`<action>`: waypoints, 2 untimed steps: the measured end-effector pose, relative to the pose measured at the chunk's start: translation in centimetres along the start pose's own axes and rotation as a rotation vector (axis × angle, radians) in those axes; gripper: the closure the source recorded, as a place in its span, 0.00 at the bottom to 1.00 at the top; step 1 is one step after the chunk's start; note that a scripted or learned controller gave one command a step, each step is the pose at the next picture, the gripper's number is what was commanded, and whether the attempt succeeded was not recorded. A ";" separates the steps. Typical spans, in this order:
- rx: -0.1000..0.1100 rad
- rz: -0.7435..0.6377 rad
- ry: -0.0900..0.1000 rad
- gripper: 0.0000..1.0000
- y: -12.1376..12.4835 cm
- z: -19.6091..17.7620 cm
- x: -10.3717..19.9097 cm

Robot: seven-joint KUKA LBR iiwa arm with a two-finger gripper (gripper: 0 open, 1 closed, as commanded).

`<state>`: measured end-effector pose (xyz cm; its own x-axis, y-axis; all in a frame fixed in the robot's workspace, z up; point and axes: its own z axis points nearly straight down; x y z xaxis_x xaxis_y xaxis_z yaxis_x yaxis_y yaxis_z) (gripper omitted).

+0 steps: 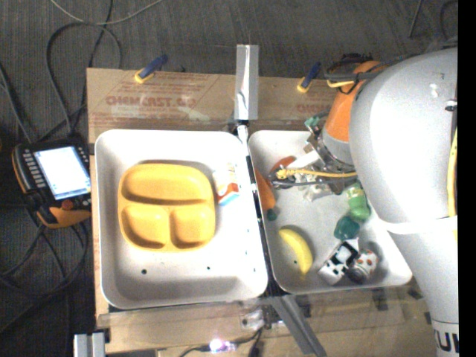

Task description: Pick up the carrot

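Note:
The carrot is orange with a small green end and lies along the left wall of the right bin, pointing front to back. My gripper hangs over the back middle of that bin, to the right of the carrot and apart from it. The arm's grey body covers the bin's right side. Nothing shows held in the gripper.
A yellow banana lies in front of the carrot. Green and teal toys and a black-and-white toy sit at the front right. A red piece lies near the back. The left bin holds a yellow divided plate and a small white-red item.

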<state>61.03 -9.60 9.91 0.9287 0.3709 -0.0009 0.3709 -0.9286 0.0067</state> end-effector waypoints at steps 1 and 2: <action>0.009 0.180 -0.007 1.00 -2.5 -0.4 -6.4; 0.000 -0.337 0.006 1.00 -0.9 0.7 -2.5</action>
<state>58.35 -9.74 9.17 0.7541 0.6568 0.0025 0.6568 -0.7541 0.0068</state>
